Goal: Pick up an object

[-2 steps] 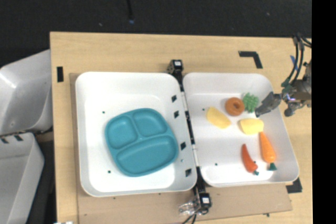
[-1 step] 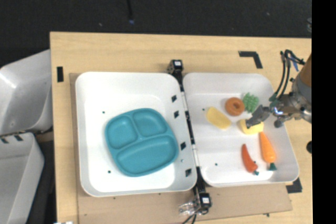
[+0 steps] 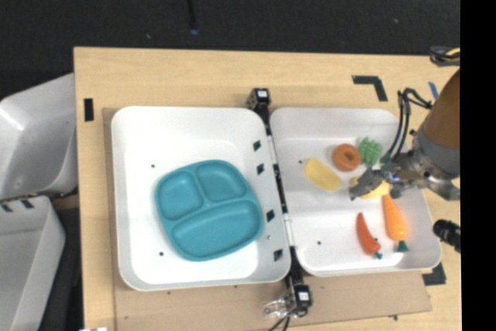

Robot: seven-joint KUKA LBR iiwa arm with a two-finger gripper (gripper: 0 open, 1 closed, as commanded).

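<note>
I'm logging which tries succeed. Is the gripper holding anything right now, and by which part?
It cannot be told. The gripper is low in the right bin, over a yellow object, but no grasp between the fingers is visible.

The hand point(image 3: 366, 186) covers part of a yellow object point(image 3: 377, 188), too hidden to identify. The arm point(image 3: 443, 128) is cut off at the right edge.

Bins: I count two white bins, the left bin point(image 3: 132, 167) and the right bin point(image 3: 325, 244), side by side on the bench point(image 3: 194, 77).
Trays: one blue divided tray point(image 3: 208, 208), three compartments.
Carrots: one orange carrot point(image 3: 395, 221).
Chilli peppers: one red pepper point(image 3: 366, 233).
Doughnut-shaped items: one, orange point(image 3: 347, 157).
Yellow items: I count two, a pale yellow block point(image 3: 322, 174) and a brighter yellow piece point(image 3: 378, 190), partly covered.
Green items: one point(image 3: 370, 149).
</note>
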